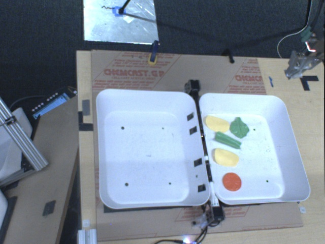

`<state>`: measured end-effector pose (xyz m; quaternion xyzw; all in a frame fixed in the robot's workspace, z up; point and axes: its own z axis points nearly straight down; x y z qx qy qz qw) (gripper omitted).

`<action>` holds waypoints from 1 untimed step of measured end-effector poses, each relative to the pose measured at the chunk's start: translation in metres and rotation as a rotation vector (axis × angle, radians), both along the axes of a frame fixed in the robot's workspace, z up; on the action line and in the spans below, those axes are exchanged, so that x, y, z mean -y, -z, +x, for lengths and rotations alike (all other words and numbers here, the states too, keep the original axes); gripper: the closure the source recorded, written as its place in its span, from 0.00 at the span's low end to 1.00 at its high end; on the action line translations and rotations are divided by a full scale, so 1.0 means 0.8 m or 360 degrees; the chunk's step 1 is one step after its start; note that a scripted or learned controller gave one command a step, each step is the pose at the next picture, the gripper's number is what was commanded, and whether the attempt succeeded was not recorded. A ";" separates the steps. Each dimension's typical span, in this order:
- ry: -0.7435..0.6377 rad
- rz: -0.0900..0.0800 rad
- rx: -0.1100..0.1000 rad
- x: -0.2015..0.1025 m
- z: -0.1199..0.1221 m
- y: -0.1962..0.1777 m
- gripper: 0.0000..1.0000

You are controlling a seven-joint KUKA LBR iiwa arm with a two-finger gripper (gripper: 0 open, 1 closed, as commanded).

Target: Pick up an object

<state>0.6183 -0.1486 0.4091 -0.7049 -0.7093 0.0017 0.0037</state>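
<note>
Objects for picking are gathered in the right-hand shallow white plastic bin point(284, 136), all toward its left half, near the hinged seam shared with the left-hand shallow white plastic bin point(147, 98). Five pieces can be made out: a flat yellow oval piece point(217, 122) nearest the top, a leafy dark-green plastic piece point(239, 127) just beside it on the right, a long green pod-shaped piece point(227, 140) lying slantwise below those two, a second yellow oval piece point(225, 157) below the pod, and a round red-orange disc point(232, 182) lowest of all, set apart from the rest. A small grey metallic part, taken to be the two-finger gripper point(299, 65), is seen at the upper right, outside the bins and well apart from every piece; whether it is wide or narrow cannot be told at this size, and nothing is seen held. The step in hand is judged to be the approach, with the task not yet begun in earnest. A clean pick would best be aimed at the red-orange disc, since free floor surrounds it on all sides, whereas the upper three pieces lie close together and a descent there could nudge a neighbour. All the pieces look low and flat, so a straight vertical descent centred on the chosen piece, with closure made right at the bin floor, is advised. The wall at the seam should be kept clear of, and the lift should be checked for a piece truly held between the tips.
</note>
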 end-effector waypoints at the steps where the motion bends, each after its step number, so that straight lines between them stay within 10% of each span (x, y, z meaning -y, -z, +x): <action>1: 0.0000 -0.0009 0.0026 -0.015 0.065 -0.050 1.00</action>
